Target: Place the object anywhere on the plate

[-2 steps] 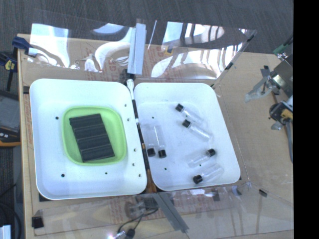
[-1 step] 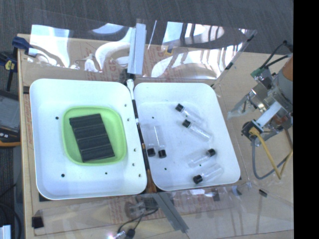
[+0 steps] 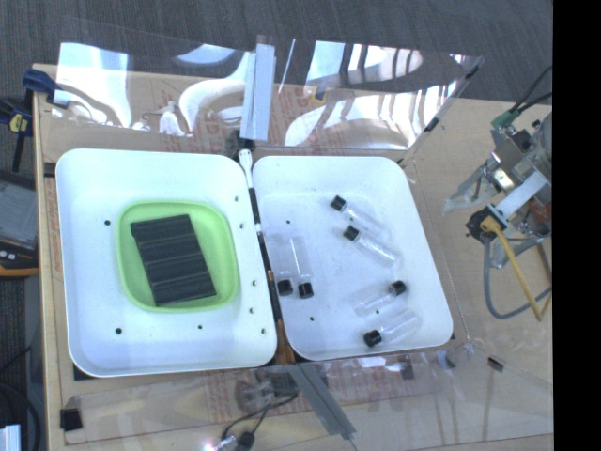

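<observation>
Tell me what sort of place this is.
Probably a robotics lab test bench: two shallow white bins sit side by side, clear vials with black caps lie in the right bin, and a robot's end effector hangs beside them.

6 vials point(image 3: 371, 243), 1 plate point(image 3: 128, 261), 1 block point(image 3: 174, 258)

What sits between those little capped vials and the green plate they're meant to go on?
The raised white rims running down the middle separate the vials from the green plate. On the plate itself, a dark ridged block covers most of the middle, leaving only bare green margins around it.
</observation>
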Controlling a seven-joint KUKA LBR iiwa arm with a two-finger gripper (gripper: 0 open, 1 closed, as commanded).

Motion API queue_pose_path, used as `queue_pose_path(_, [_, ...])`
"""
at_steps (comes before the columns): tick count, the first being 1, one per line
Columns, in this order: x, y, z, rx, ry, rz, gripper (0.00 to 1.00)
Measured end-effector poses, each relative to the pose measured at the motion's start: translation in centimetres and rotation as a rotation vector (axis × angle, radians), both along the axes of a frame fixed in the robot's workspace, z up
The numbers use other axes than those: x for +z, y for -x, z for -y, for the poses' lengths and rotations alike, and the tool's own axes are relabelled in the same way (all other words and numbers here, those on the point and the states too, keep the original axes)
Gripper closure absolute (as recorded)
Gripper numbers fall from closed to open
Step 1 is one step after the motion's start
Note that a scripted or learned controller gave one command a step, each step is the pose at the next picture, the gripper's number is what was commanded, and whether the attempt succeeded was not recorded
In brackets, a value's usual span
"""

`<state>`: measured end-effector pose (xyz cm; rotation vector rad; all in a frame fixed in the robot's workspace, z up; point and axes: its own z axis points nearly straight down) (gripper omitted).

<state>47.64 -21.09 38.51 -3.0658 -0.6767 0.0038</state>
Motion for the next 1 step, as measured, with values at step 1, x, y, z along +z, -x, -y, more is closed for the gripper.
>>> queue_pose_path(1, [2.77, -0.02, -0.02, -0.127, 0.000, 0.000, 0.00])
